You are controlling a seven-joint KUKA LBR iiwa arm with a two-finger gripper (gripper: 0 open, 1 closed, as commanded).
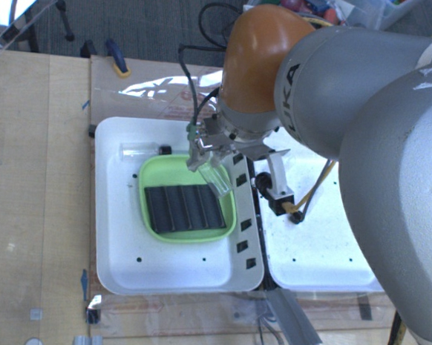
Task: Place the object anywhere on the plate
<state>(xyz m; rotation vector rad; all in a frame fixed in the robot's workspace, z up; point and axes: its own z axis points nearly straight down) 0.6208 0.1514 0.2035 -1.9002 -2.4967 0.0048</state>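
Wooden bench [21, 190] under a slanted overhead camera, cluttered shelving behind; two shallow white bins side by side, left bin [112, 257] and right bin [328, 266]. In the left bin sits a light green plate [150, 172], roughly square with rounded corners and a raised rim. On the plate lies a dark ribbed block [185, 209], four or so parallel ridges, resting flat inside the rim and covering most of the plate's floor; I take this to be the object of the task, and if so it is already where it belongs. The arm [335, 81] reaches in from the right, with the gripper [205, 163] hanging over the plate's upper right corner, just above the block's far edge. Pale, translucent fingers [217, 177] point down; whether they are spread or closed I cannot tell, and nothing visible sits between them. Handling judgement: the block looks rigid and moderately light, probably plastic or rubber, not fragile; the ridges should give some purchase, so slipping seems a minor concern. Best hold would be across its short dimension, pinching two opposite long edges near the middle. A clear flat item [139, 153] lies in the left bin just beyond the plate; identity uncertain.
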